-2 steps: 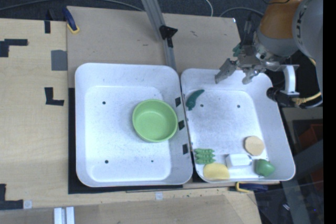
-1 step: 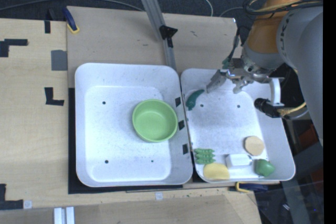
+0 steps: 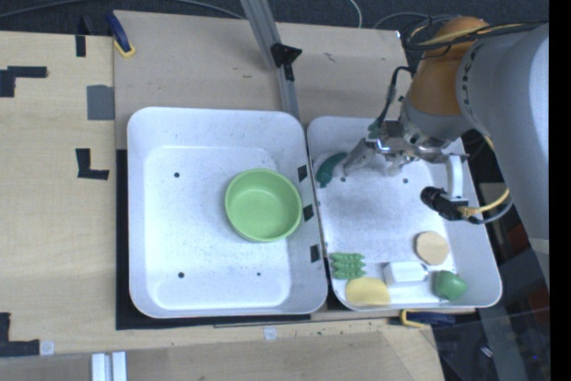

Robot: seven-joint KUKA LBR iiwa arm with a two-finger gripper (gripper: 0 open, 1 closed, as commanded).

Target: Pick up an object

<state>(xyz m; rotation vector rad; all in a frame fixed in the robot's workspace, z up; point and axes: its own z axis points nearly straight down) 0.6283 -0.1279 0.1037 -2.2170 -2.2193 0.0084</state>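
Note:
My gripper (image 3: 364, 156) hangs low over the upper part of the right bin (image 3: 473, 232), below the orange band of the wrist. Just to its left a dark green curved object (image 3: 330, 165) lies against the bin's left wall, close to the gripper's tip. Whether they touch is unclear. Along the bin's front edge lie a green ridged piece (image 3: 347, 263), a yellow lemon-like piece (image 3: 367, 290), a white block (image 3: 405, 272), a tan round piece (image 3: 432, 247) and a green ball (image 3: 450, 285).
The left bin (image 3: 161, 147) holds a light green bowl (image 3: 262, 204) near its right side. A grey pole (image 3: 254, 4) slants down from the top to the bins' shared rim. A black fitting with cable (image 3: 446, 202) sticks out beside the wrist.

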